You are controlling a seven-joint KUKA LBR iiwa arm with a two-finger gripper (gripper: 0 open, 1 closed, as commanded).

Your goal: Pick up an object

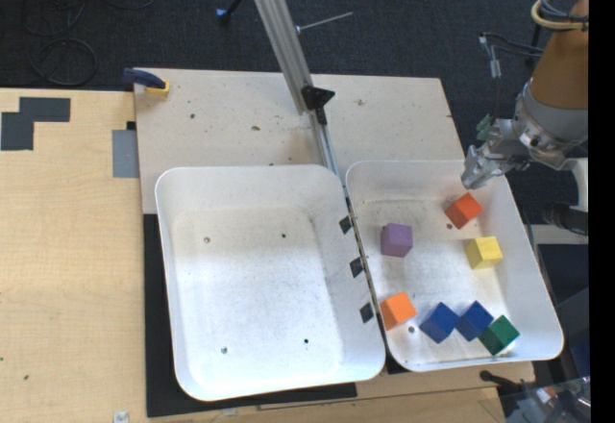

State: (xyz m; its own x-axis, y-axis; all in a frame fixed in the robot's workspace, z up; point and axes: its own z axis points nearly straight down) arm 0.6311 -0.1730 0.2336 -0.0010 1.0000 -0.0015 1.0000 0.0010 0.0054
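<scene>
From my feed I see the arm reaching in from the right, its orange band above the wrist, with the end effector hanging over the far right corner of the right bin. I cannot tell whether it is spread or pressed together; the tip is a grey blur at this angle, and I see nothing pinched in it. Just below and to the left of it sits a red-orange cube, near the bin's far wall. A purple cube lies nearer the middle of that bin, towards its left wall, and a yellow cube lies to the right of it, below the red-orange one. Along the near edge I count an orange cube against the left wall, then two blue cubes touching each other, and a green cube just beside the second blue one in the near right corner. The left bin lies side by side with the right one on the counter. A slanted aluminium rail rises from between the bins' far ends.
</scene>
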